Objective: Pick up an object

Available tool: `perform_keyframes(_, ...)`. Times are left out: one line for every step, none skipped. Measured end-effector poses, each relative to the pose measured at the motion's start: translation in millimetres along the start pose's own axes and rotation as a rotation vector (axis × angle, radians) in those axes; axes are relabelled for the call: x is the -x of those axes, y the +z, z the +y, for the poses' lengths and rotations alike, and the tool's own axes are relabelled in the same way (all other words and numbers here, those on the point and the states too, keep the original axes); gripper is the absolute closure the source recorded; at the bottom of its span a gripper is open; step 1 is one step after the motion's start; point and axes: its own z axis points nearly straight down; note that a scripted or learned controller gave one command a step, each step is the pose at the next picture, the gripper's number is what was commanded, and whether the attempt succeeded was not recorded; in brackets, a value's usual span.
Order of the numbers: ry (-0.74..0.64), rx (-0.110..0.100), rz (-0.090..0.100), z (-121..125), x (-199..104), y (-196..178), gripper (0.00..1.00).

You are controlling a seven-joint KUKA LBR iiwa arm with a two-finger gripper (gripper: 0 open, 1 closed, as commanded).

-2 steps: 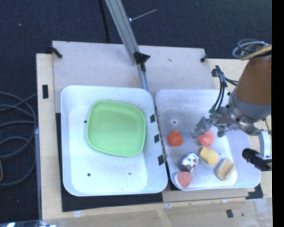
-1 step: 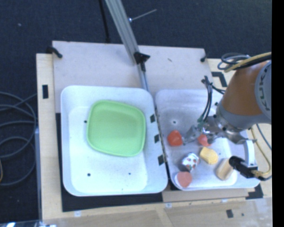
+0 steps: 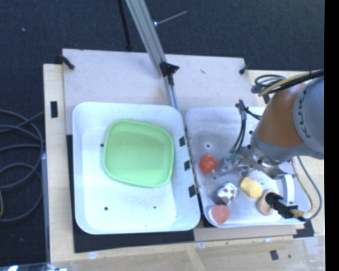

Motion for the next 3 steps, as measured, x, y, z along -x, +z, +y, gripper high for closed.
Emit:
perform_keyframes(0.001,0.005,0.001,1,0,-12,1.0)
perform_keyframes(-0.001,0.008,-0.001,6,-8,-60,1.0)
perform_keyframes(-0.001,0.008,-0.001,14,-11,-107,1.0)
